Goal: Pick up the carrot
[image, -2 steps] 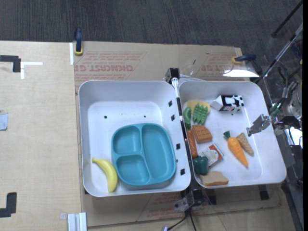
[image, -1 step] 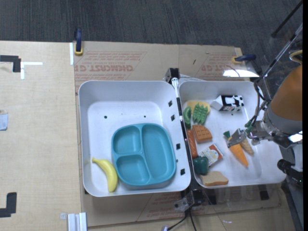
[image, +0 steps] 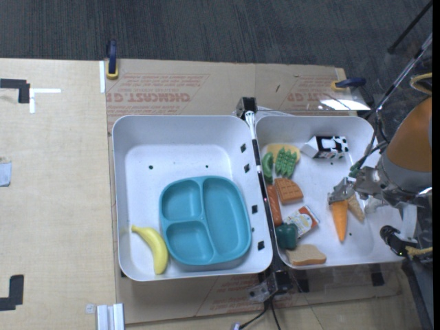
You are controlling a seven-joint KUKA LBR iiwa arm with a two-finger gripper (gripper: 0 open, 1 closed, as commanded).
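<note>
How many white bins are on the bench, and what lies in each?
2. The left bin holds a blue tray and a banana. The right bin holds the carrot and other toy food; some pieces may be hidden beneath the arm.

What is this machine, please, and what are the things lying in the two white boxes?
This is one picture, taken by a fixed camera above a bench, looking down at a slant. At the right stands a grey robot arm with an orange band. Its hand hangs just above the thick end of the carrot in the right bin. I cannot tell whether it grips the carrot. Toy foods lie around: a waffle, a slice of bread, a small black-and-white carton. The left bin holds a blue divided plate and a banana.
</note>
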